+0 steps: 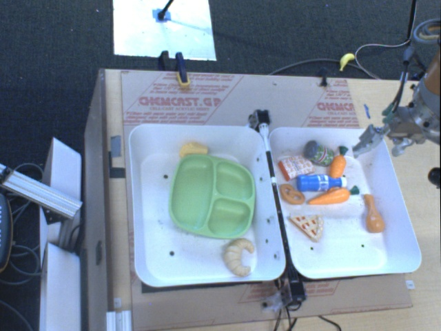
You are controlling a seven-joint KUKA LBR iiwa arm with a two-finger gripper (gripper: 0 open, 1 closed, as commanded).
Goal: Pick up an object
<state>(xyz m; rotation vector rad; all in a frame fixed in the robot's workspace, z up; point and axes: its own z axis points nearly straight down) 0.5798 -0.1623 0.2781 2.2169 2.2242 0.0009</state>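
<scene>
Hand (365,142) at the far right edge of the right bin (396,243), its state impossible to tell, holding nothing visible, blue bottle (320,182) mid-bin between two carrots, pretzel (291,194) just left, green divided plate (211,196) and croissant (238,256) in the left bin (148,254)

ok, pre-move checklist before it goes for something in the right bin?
1. Targets present: ok. Blue bottle, two carrots, pretzel and pizza slice lie in the right bin.
2. Gripper position: ok, over the bin's far right corner, above the toys.
3. Nothing between the fingers: ok.
4. Spacing: not ok, bottle and carrots crowd together.
5. Easiest pick: pizza slice, lying apart.
</scene>
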